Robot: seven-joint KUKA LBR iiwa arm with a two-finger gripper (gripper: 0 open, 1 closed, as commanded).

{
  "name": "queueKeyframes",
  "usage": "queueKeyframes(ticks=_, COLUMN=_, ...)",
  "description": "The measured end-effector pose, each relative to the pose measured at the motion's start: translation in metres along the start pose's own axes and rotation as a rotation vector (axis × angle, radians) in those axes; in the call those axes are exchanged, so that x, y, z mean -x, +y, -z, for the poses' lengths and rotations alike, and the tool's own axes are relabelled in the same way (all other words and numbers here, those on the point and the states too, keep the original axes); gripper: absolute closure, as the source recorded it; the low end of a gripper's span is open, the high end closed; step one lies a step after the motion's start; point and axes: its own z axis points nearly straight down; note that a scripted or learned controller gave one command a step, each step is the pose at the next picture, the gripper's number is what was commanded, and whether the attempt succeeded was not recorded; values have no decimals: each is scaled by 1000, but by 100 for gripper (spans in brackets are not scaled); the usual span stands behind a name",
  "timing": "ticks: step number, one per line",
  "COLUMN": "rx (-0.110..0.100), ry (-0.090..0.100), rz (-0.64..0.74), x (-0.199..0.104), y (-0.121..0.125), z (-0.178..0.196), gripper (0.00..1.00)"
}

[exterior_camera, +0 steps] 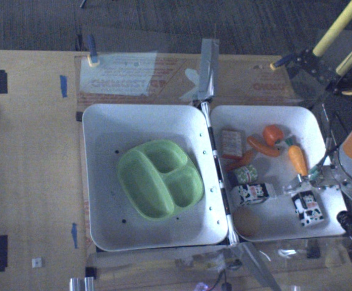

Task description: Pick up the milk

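Gripper hung over right bin, near its right wall; finger state could not be told. 2 milk cartons lay in that bin: 1 at centre, other just below gripper. Green divided plate sat in left bin.

Two white bins are counted: the left bin and the right bin. One green divided plate is seen. Two milk cartons are counted, two carrots, and one small green can.
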Motion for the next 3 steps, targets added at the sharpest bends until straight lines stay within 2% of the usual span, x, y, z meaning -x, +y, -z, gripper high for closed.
queueKeyframes(ticks=1, rx=14, ry=-23, rz=-8, x=9, y=2, z=15, gripper=100)
queueKeyframes(ticks=2, rx=-22, ry=-6, rz=-173, x=-80, y=-8, z=64, gripper=100)
queueKeyframes(ticks=3, rx=-25, ry=-5, rz=-165, x=-153, y=-7, z=75, gripper=100)
